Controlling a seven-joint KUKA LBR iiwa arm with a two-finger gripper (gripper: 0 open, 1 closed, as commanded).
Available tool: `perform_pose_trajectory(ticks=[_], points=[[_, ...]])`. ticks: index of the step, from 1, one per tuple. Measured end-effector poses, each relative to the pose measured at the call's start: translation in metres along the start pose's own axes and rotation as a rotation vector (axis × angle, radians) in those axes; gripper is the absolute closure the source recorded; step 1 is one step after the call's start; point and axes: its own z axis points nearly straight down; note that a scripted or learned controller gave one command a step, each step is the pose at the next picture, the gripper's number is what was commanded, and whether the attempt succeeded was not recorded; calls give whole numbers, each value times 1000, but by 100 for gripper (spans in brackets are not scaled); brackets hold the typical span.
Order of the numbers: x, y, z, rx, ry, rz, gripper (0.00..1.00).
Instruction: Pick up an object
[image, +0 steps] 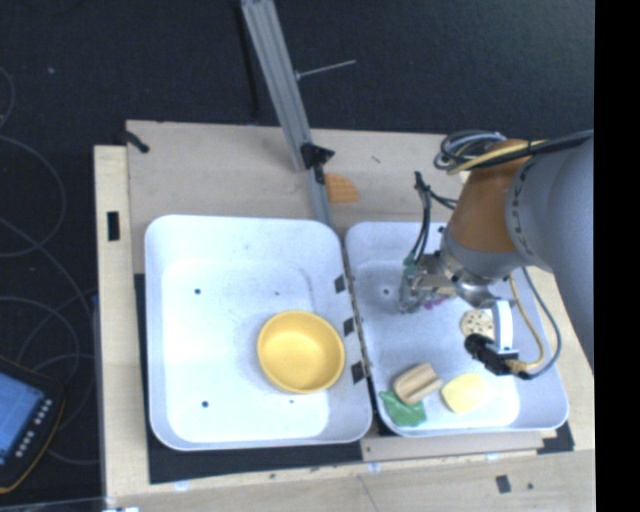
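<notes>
On the bench stand two shallow white bins side by side; the left bin (180, 300) carries a yellow bowl (300, 351) near its lower right corner, and the right bin (380, 250) holds three small items along its near edge: a tan block (415, 381), a pale yellow piece (465, 393) just beside it to the right, and a green scrap (400, 410) lying partly under the tan block. The arm (540, 210) reaches in from the right, and its gripper (418, 297) hangs low over the upper middle of the right bin, well apart from all three items and from the bowl. Whether the gripper is parted or closed cannot be told at this resolution; the tip reads as a dark cluster with a hint of purple beneath it, and no object can be confirmed in its hold. Judged by position, the nearest candidates are the tan block and the pale yellow piece. Both look small and light; the tan block appears firm with roughly flat sides, so a grip across its short width should seat well. The pale yellow piece looks rounded and possibly soft or spongy, so it may deform or roll out under pressure. The green scrap looks thin and flat against the floor, a poor target. The bowl would likely be smooth and rigid, best taken by pinching its rim. Risk noted: the items crowd the bin wall.
</notes>
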Motion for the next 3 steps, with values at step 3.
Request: perform_pose_trajectory(ticks=[3], points=[[45,18,-118,1,1,-15,100]])
